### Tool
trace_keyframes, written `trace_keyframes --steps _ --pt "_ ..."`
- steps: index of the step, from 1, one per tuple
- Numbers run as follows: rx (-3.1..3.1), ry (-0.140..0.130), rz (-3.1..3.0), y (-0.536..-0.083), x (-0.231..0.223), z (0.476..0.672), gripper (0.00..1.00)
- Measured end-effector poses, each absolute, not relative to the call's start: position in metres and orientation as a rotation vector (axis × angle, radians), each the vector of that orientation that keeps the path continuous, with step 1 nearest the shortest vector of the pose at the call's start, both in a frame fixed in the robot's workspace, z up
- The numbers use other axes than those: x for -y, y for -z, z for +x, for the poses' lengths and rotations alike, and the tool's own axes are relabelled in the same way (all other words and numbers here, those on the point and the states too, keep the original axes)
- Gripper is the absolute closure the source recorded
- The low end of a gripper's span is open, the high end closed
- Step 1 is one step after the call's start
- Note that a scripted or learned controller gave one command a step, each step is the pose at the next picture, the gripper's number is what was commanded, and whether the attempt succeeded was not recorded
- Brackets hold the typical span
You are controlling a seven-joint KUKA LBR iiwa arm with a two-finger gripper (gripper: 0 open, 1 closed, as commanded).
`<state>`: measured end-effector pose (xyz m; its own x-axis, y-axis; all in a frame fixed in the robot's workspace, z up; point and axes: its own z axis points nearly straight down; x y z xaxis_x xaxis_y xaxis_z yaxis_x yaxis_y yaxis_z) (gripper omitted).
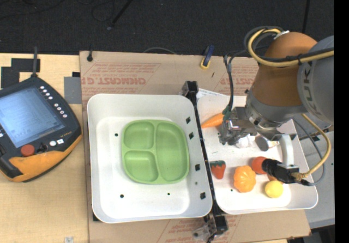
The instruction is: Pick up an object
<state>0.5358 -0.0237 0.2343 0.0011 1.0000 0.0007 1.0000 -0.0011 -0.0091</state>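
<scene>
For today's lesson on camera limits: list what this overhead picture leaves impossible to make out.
- Tool: the wrist overhangs it, so its opening is unreadable.
- Right bin: the arm hides its far part.
- Carrot: one end slips under the arm.
- Red toy: partly behind a black piece.
- Pendant: cut by the left edge, screen text too small.

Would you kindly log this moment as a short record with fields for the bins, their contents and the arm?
left bin: holds a green divided plate
right bin: carrot, strawberry, orange pumpkin-like toy, lemon, tomato
arm: reaches in from the right, over the right bin
tool: low over the right bin, beside the carrot; grip state unclear
left of bins: control pendant
</scene>
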Motion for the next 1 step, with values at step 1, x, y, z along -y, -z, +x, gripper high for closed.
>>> trace_keyframes --steps 1 --pt "2.218 -0.008 -2.217 -0.2305 0.0228 0.5441 1.0"
